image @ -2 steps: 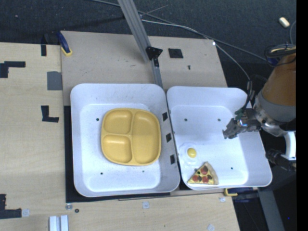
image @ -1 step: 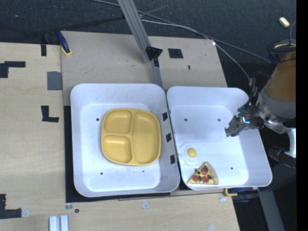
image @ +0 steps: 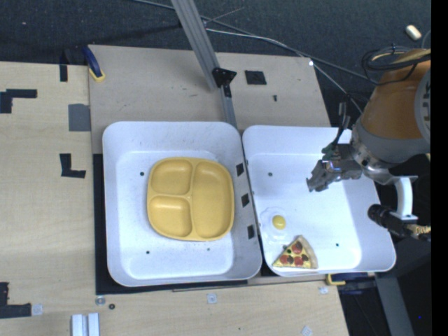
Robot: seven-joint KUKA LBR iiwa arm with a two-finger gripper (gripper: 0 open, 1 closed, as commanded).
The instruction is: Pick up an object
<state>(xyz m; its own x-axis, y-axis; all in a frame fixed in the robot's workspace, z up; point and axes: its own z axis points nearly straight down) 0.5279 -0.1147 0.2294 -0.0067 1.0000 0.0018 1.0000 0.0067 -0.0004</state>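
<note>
- fried egg toy (image: 278, 222): small white disc with yellow yolk, flat on the floor of the right bin (image: 364, 254), toward its left wall and nearer the front edge than the back.
- pizza slice toy (image: 296, 253): just in front of the egg, near the bin's front edge, a little right of the egg; tip points toward the back of the bin, crust toward the front, so the long axis runs roughly front-to-back. Close to the egg but apparently not touching.
- gripper (image: 320, 179): hangs over the middle of the right bin, behind and to the right of both toys. Nothing visible between the jaws; too dark and small to tell whether they are spread or pressed together.
- key relation: both toys lie toward the front-left corner from the jaws; egg is the nearer one, pizza further toward the front edge.
- left bin (image: 115, 187): holds a yellow divided plate (image: 190, 198) in its centre, well apart from the gripper.
- table (image: 42, 187): carries both bins side by side.
</note>
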